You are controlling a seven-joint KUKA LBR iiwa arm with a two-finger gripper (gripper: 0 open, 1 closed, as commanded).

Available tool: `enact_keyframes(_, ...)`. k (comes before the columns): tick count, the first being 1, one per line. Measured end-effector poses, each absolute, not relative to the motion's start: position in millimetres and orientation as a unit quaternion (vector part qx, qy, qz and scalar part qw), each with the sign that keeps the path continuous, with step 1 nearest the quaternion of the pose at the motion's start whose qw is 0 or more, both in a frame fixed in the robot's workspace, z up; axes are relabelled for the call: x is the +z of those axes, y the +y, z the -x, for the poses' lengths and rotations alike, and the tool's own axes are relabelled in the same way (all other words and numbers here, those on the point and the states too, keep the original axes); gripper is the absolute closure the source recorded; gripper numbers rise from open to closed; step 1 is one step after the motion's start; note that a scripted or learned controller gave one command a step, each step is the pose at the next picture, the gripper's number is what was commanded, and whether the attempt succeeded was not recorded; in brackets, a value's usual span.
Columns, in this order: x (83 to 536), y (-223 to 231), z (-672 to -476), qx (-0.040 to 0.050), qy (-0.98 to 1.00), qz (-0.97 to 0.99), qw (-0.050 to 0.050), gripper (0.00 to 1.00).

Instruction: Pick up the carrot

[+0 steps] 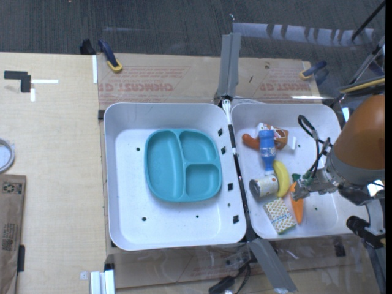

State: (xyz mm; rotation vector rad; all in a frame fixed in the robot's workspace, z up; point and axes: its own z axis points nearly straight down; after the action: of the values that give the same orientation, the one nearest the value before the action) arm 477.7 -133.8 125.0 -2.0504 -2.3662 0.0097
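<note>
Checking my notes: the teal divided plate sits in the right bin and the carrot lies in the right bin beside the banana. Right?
Not quite. The camera view shows the teal divided plate in the left bin, not the right bin. The carrot does lie there beside the banana.

Bench (55, 139); two white bins (122, 225).

Teal tray (182, 164), banana (282, 177), blue bottle (267, 147)

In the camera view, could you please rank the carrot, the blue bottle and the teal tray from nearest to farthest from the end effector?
1. Carrot: right bin, directly at the end effector.
2. Blue bottle: right bin, farther back and left.
3. Teal tray: left bin, far left.
</note>
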Motion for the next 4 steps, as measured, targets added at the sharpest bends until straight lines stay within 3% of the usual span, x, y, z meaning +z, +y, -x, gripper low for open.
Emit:
enact_keyframes(1,241.3,-77.7,-478.4,0.0006,-0.752,0.659,0.000,1.00)
enact_keyframes(2,241.4,-77.9,-478.3,0.0006,-0.751,0.660,0.000,0.00)
enact_keyframes(3,249.7,-78.4,-479.1,0.0014,-0.751,0.660,0.000,1.00)
enact_keyframes(4,249.7,-78.5,-479.1,0.0014,-0.751,0.660,0.000,0.00)
